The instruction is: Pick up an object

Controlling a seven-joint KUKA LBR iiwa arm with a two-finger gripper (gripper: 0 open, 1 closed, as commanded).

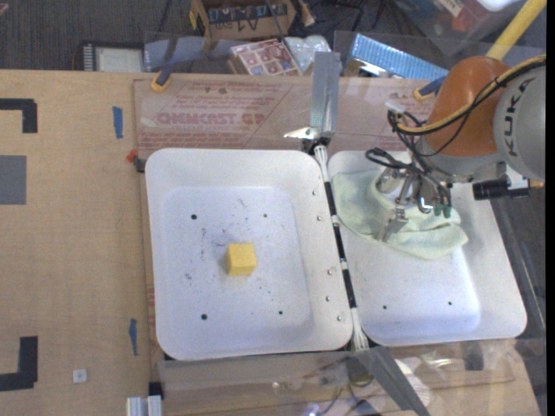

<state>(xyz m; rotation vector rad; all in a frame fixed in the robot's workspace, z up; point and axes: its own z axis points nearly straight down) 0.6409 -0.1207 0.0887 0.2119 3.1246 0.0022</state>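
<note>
White plastic, shallow and rounded at the corners, makes up the two bins that sit side by side on the brown board worktop (69,258). Nearest the camera's lower edge lie their front rims. In the left white bin (173,319) a small yellow cube (242,259) rests alone near the middle of the speckled floor, well apart from every wall, so it looks easy to reach from above. In the right white bin (451,319) a pale green crumpled cloth (429,237) spreads over the rear half, flat and loose, likely dropped there as a pick target.

Above that cloth hangs the grey arm's two-finger gripper (403,211), its tips at or just over the fabric; whether they touch it I cannot tell. How wide the jaws stand, or whether they pinch any cloth, is also beyond telling, since cables and metal parts blur together there. I judge the cloth to be the thing being attempted.

Farther back, beyond the bins, lies a clutter of boxes and cables (251,24).
</note>
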